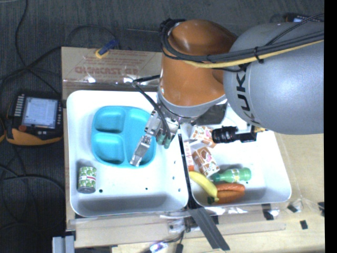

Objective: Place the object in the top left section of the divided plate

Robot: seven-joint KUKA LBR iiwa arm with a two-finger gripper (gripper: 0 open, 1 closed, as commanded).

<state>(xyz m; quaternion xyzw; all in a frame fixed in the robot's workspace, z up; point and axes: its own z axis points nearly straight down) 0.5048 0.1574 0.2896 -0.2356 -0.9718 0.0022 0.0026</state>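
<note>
Grey arm (274,73), fingers (149,144) over divided plate (118,136)

A robot laboratory with a test bench.
A big industrial arm (263,73) with bundled cables (274,41) reached over two white bins (126,199) holding toy food (218,181). On the left, a control pendant (37,115) lay on dark carpet (52,15) among loose wires, and cardboard (105,67) was under the bins.
</note>
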